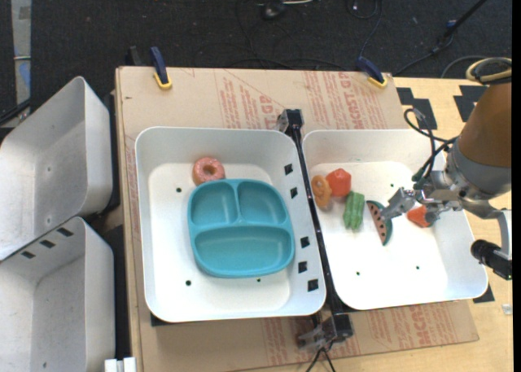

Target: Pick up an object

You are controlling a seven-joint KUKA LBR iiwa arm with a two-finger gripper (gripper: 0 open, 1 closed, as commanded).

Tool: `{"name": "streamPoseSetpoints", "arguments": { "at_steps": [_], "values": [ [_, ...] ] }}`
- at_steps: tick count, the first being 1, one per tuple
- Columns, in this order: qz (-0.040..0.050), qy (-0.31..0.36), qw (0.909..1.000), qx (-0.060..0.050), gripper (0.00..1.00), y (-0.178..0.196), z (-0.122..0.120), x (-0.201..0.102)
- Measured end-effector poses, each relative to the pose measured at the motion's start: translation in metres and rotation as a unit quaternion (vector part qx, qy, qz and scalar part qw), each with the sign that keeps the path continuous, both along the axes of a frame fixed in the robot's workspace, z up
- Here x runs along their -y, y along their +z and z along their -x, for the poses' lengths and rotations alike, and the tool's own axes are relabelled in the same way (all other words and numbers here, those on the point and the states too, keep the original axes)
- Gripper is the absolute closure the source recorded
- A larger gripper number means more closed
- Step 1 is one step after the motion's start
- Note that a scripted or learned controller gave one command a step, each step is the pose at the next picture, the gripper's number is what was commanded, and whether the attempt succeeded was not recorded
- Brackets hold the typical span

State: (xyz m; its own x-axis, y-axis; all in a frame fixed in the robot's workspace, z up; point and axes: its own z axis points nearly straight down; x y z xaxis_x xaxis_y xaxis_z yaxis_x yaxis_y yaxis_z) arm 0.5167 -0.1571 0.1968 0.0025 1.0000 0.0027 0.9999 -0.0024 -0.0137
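The right bin (pixel 423 281) holds several toy foods. At its left lie an orange piece (pixel 321 190), a red pepper (pixel 339 181), a green vegetable (pixel 354 210) and a watermelon slice (pixel 381 222). A small red-orange item (pixel 418 216) lies at the right, directly under my gripper (pixel 413 204). The gripper hangs low over the bin's right half, its grey tip close to the watermelon slice. The arm's body hides part of the red-orange item.
The left bin (pixel 159 224) holds a blue divided plate (pixel 241 228) and a pink donut (pixel 208 170). A black divider (pixel 308 216) runs between the bins. Two white tubs (pixel 49 159) stand off the bench at the left.
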Motion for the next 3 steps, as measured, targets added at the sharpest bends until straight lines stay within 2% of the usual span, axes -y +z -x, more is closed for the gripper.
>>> {"name": "streamPoseSetpoints", "arguments": {
  "at_steps": [1, 3],
  "values": [
    [0.0013, 0.002, 1.0, 0.007, 0.0, 0.007, -0.003, 0.0],
    [0.0007, 0.0, 1.0, 0.004, 0.0, -0.1, 0.009, 0.017]
  ]
}}
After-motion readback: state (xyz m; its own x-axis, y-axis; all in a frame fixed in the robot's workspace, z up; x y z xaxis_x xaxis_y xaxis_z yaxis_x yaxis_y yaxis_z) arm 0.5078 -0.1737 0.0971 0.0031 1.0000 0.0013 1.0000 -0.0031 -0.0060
